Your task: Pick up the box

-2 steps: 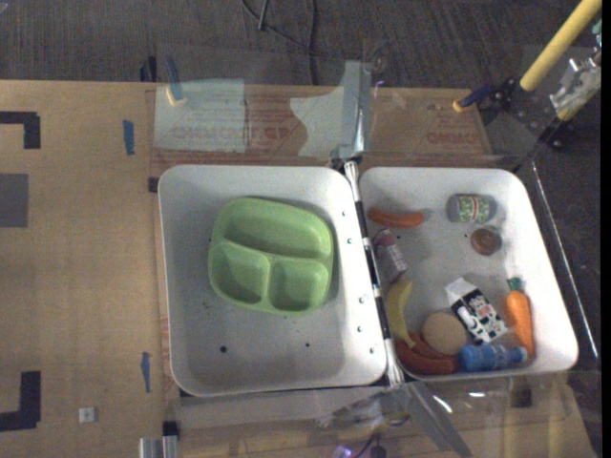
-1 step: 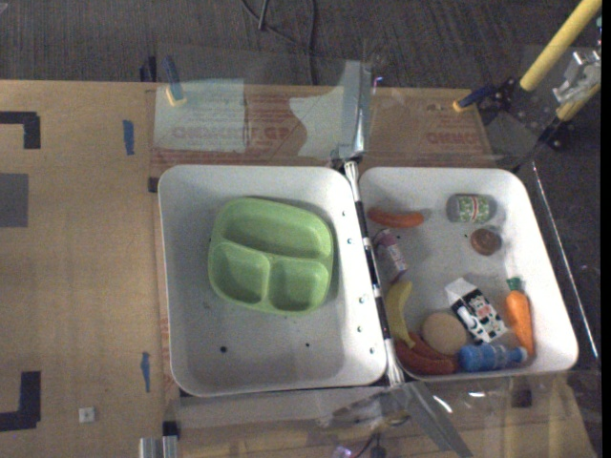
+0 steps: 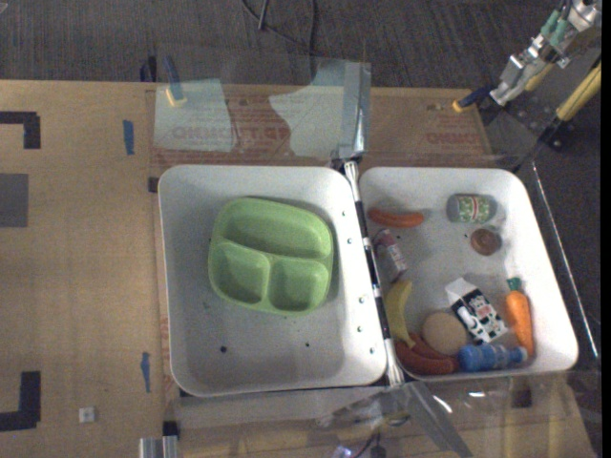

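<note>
The box [image 3: 477, 314] is a small white carton with black patches. It lies tilted in the front part of the right bin [image 3: 544, 246], between a tan round item [image 3: 444, 332] and a carrot [image 3: 520, 319]. My gripper [image 3: 537, 53] hangs at the top right of the camera view, beyond the right bin's far corner and well away from the box. Nothing is visibly held in it.
The right bin also holds a red sausage [image 3: 396, 218], a can [image 3: 471, 208], a brown disc [image 3: 486, 241], a small bottle [image 3: 389, 253], a banana [image 3: 399, 311], another sausage [image 3: 427, 359] and a blue bottle [image 3: 492, 357]. A green divided plate [image 3: 272, 254] sits in the left bin [image 3: 191, 342].
</note>
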`<state>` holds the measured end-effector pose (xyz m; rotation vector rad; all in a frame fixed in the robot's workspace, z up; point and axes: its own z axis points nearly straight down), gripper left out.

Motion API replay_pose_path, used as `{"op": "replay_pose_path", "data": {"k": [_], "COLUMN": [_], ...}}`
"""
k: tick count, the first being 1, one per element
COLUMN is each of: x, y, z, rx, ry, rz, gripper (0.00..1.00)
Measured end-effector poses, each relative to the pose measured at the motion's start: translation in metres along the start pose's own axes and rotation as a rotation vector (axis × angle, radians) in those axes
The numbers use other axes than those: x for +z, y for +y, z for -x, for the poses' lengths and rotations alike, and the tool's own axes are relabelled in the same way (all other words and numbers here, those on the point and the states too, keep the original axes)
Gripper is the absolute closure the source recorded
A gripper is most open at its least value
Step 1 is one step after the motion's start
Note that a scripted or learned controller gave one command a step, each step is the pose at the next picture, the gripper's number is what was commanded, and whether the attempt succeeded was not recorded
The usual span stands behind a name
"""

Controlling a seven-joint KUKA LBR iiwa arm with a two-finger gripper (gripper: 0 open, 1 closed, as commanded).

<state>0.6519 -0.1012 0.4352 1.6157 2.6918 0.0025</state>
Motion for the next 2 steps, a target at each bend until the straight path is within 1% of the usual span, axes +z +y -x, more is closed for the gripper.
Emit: {"op": "replay_pose_path", "data": {"k": [1,2], "x": [0.001,0.0], "y": [0.076,0.05], "z": [-0.139,-0.059], "rx": [-0.144,-0.204], "ry": [0.0,-0.002], "rz": [0.001,0.002], "gripper": [1.0,1.0]}}
